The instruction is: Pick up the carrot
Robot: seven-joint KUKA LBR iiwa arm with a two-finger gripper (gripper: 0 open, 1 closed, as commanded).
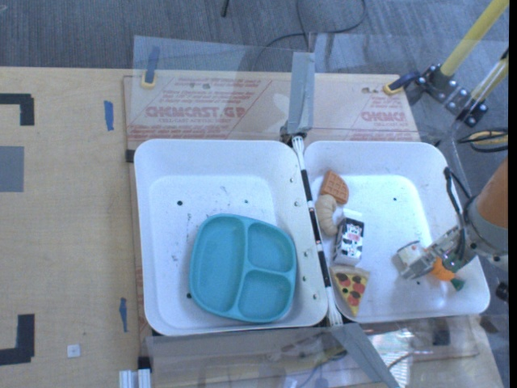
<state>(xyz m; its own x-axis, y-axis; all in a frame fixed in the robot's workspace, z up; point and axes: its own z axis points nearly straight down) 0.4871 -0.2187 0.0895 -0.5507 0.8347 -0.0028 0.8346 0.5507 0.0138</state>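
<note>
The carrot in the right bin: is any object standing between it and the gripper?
Nothing visible does. The gripper is right beside the carrot in the right bin; the milk carton and pizza slice lie off toward the divider.

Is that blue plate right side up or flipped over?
Right side up: the blue plate shows its three hollow compartments facing upward in the left bin.

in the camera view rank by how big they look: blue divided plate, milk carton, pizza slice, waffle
1. Light blue divided plastic plate, by far the largest.
2. Small black-and-white milk carton and triangular toy pizza slice: these look alike, so unranked.
3. Round brown toy waffle, slightly smaller.
</note>
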